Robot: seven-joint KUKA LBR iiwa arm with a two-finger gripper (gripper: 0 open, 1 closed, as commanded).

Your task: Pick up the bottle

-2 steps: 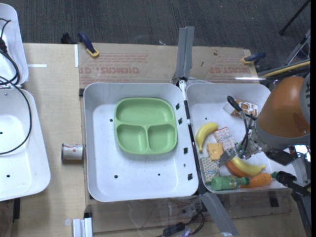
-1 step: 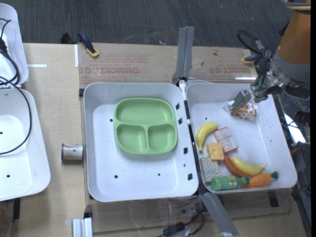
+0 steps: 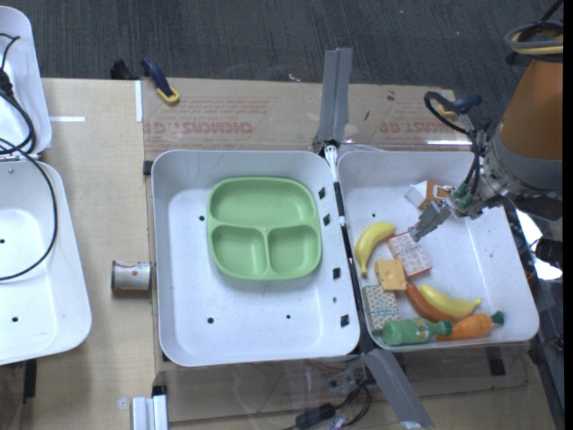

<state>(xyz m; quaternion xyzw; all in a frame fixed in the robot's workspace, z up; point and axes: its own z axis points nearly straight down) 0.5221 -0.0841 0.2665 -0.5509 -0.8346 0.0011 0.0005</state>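
Note:
The bottle (image 3: 410, 332) is green and lies on its side against the front wall of the right bin (image 3: 515, 249), its cap end pointing right toward an orange carrot (image 3: 469, 327). My gripper (image 3: 428, 220) hangs over the middle of the same bin, angled down to the left, just above a pink checked block (image 3: 411, 253). It is well behind the bottle, roughly a third of the bin's depth away. Nothing shows in its grasp.
Around the bottle lie a patterned block (image 3: 380, 305), a red-orange sausage (image 3: 424, 305), two bananas (image 3: 371, 240) (image 3: 449, 303) and a tan cracker (image 3: 391, 274). The left bin (image 3: 179, 267) holds a green divided plate (image 3: 265, 227). A small can (image 3: 132, 276) lies on the bench.

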